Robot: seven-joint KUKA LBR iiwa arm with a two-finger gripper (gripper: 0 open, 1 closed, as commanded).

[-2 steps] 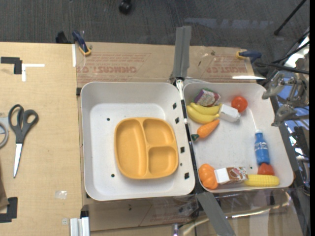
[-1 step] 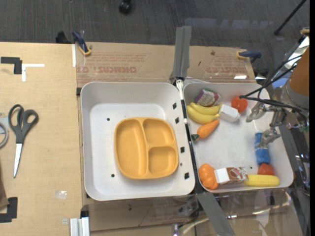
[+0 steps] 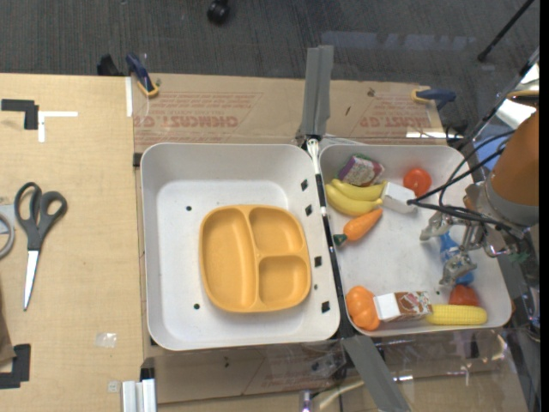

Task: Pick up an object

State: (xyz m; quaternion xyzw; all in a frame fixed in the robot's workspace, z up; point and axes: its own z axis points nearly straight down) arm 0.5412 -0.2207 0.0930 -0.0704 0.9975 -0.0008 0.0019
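The claw [image 3: 453, 251] is hanging low over the right bin [image 3: 388, 256], near that bin's right wall; its metal parts are blurring into cables and a blue item [image 3: 449, 245] beneath, so I cannot tell its state or whether it is gripping anything; a red ball [image 3: 463, 295] and a corn cob [image 3: 457, 316] are lying just below it, a banana [image 3: 352, 196] and a carrot [image 3: 362, 225] toward the bin's left; bare white floor is showing mid-bin; the left bin [image 3: 163, 230] is carrying a yellow divided plate [image 3: 255, 257]; scissors [image 3: 34, 230] are lying on the bench [image 3: 69, 316].
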